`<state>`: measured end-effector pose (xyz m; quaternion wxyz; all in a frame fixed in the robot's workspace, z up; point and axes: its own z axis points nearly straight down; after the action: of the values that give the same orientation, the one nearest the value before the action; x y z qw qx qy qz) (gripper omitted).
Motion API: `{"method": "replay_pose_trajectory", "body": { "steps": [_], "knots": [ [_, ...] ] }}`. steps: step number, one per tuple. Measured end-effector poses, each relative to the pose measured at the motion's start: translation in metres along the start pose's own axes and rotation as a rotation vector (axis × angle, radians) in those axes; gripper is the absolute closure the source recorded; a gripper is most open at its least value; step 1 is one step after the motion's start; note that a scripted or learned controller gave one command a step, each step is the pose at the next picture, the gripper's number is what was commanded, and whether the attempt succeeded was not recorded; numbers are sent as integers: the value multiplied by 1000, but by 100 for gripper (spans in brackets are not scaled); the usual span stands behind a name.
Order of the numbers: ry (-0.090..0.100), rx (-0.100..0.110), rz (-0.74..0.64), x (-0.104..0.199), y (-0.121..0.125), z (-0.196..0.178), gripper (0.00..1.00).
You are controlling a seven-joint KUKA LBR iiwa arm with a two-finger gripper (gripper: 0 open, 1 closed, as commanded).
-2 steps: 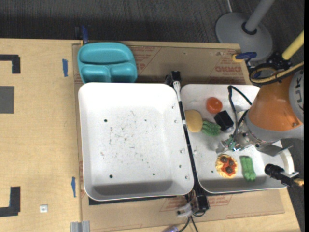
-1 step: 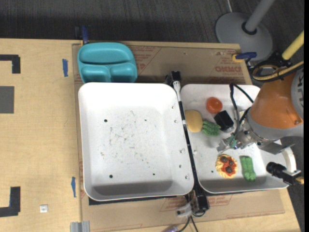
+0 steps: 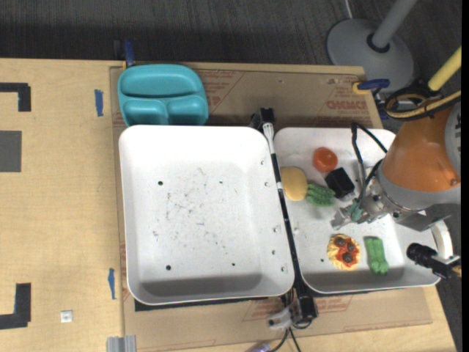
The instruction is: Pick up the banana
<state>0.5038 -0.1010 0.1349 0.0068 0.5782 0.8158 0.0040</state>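
Cardboard [image 3: 308,79] with unreadable red print underlies both bins. My gripper [image 3: 357,210], fingers indistinct so I cannot tell their state, hovers right of a yellowish lump [image 3: 294,183].

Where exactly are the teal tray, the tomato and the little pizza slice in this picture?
teal tray [image 3: 163,94], camera view, on the middle of its divided top.
tomato [image 3: 325,158], camera view, on the centre of its red-orange skin.
pizza slice [image 3: 344,251], camera view, on its topped middle.
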Motion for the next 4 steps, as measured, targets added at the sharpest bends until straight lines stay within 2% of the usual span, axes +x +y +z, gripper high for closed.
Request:
{"method": "replay_pose_trajectory", "body": {
  "steps": [4],
  "knots": [
    [-9, -13, 0, -1, 5, -40, 100]
  ]
}}
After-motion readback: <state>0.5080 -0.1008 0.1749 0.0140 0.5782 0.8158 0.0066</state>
